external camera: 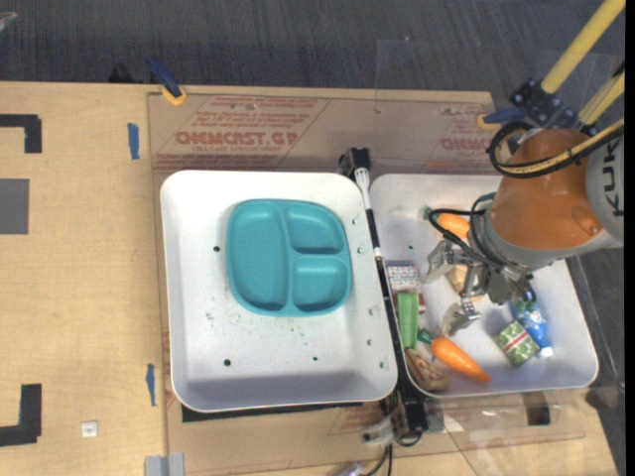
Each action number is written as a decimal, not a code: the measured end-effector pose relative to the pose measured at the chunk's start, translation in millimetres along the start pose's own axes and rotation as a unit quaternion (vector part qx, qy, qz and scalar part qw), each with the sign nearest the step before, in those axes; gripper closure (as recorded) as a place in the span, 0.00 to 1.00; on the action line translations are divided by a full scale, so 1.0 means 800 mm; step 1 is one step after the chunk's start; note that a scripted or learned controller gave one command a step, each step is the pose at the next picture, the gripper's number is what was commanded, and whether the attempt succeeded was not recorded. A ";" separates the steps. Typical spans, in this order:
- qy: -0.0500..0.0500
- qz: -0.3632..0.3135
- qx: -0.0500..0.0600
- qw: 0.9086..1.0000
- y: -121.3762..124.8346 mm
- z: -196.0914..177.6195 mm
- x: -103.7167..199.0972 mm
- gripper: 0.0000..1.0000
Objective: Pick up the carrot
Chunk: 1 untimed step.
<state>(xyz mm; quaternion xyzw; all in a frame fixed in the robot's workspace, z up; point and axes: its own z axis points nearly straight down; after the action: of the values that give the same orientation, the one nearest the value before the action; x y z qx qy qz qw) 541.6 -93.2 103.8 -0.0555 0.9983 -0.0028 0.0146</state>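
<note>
The carrot (459, 359) is orange and tapered. It lies near the front of the right bin (580, 360), with its tip pointing right. My gripper (454, 286) hangs over the middle of that bin, just behind the carrot and apart from it. It is open, and no carrot is between its fingers. A second orange piece (451, 224) lies further back, partly hidden under the arm's orange band (541, 201).
Around the carrot lie a green stick (408, 317), a brownish item (428, 371), a green-and-white carton (515, 343) and a blue tube (534, 324). A small card (400, 276) lies by the left wall. The left bin (189, 266) holds a teal divided plate (290, 256).
</note>
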 end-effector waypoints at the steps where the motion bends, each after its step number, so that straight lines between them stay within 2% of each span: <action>1: 0.000 0.022 -0.001 1.000 -0.004 0.013 0.053 0.00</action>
<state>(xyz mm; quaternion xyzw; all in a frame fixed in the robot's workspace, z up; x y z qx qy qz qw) 500.3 -101.2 92.3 -0.0331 0.9993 -0.0016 0.0148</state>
